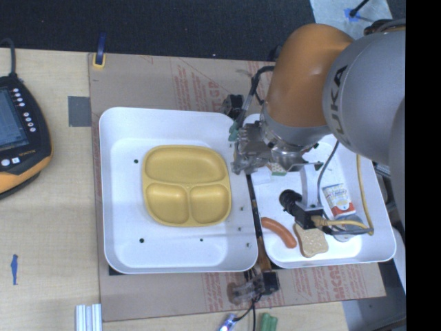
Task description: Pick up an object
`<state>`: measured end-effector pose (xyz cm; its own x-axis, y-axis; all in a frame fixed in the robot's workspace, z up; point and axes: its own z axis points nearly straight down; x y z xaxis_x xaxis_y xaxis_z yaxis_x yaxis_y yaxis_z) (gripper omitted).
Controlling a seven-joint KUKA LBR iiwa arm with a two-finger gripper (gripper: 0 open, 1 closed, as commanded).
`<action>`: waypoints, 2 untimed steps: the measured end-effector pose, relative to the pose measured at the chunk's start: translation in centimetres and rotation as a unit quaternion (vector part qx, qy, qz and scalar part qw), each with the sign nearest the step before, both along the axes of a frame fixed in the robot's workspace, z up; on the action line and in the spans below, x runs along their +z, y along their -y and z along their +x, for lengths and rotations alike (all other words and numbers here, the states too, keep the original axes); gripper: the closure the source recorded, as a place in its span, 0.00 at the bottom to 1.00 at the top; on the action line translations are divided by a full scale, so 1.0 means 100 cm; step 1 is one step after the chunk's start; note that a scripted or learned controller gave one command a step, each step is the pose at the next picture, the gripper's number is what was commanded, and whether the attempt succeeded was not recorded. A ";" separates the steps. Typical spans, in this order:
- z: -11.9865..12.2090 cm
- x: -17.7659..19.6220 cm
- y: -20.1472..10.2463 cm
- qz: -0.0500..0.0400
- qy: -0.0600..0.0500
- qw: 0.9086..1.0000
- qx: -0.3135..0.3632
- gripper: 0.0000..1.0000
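Observation:
My gripper [242, 158] hangs low over the inner edge of the right bin [382, 250], close to the wall that it shares with the left bin [114, 185]. The grey arm and its orange band hide most of the right bin's far half. No object shows at the gripper. A reddish sausage [278, 232] lies at the right bin's near left, with a tan toast slice [313, 242] just to its right. A small white packet with a red label [337, 198] lies further right. A yellow divided plate [186, 185] sits in the middle of the left bin.
A handheld control pendant [17, 133] rests on the bench at the far left. Brown cardboard [172, 81] lies under both bins. Small clamps and cables [251, 288] sit at the near edge between the bins.

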<state>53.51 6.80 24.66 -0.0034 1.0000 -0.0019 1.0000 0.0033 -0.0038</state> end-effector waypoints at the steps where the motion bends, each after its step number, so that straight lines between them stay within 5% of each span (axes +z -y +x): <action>1: -0.012 -0.039 0.064 0.000 0.000 1.000 0.000 1.00; 2: -0.005 -0.101 -0.048 0.000 -0.001 1.000 0.003 1.00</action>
<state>52.98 11.64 14.54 -0.0086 1.0000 -0.0017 0.9999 0.0086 -0.0066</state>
